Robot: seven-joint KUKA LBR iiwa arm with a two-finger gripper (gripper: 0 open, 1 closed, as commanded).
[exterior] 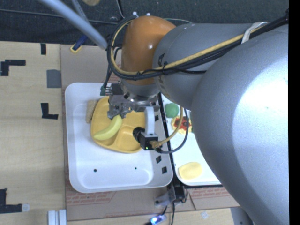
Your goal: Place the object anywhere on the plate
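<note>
While the arm point(225, 69) reaches in from the right and covers much of the view, its orange band point(140, 41) sits over the top edge of the left bin point(79, 163). Left bin: white, holds a yellow plate point(124, 142) in its upper half. Right bin point(201, 179): mostly hidden under the arm; a pale yellow item point(190, 170) lies near its lower edge, a green item point(171, 109) and a red-and-yellow item point(182, 123) higher up. Gripper point(116, 110): low over the plate's upper part, just above the banana point(108, 129). Fingers: cannot tell whether apart or together. Banana lies on the plate's left side, curved, one end up against the gripper. Small tan item point(89, 110) sits just beside the plate's left rim.
</note>
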